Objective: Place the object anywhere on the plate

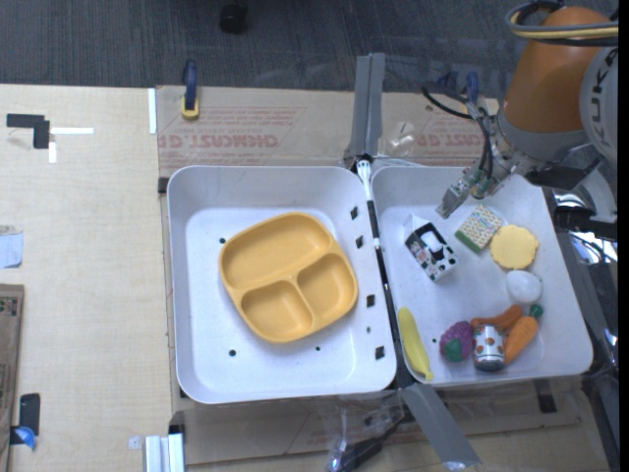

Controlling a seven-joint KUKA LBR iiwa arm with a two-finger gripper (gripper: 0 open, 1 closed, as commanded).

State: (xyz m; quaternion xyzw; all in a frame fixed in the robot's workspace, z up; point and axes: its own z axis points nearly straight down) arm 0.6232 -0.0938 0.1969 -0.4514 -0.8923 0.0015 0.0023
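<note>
I'm hovering my gripper (pixel 464 197) over the right bin (pixel 560 357), nothing between the fingers; can't tell whether they're apart. Pick step, I'd say. Nearest obj: checkered block (pixel 479 229), just beside me. Plate (pixel 287 275) is waiting in left bin (pixel 187 293). Next: drop, grab sth.

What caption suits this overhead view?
Gripper hovers over the toy-filled right bin; yellow plate waits in the left.

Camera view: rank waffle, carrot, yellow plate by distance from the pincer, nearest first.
From the pincer, at the back of the right bin:
1. Waffle: just below it, right bin.
2. Carrot: front right corner of the right bin.
3. Yellow plate: left bin, across the divider.
</note>
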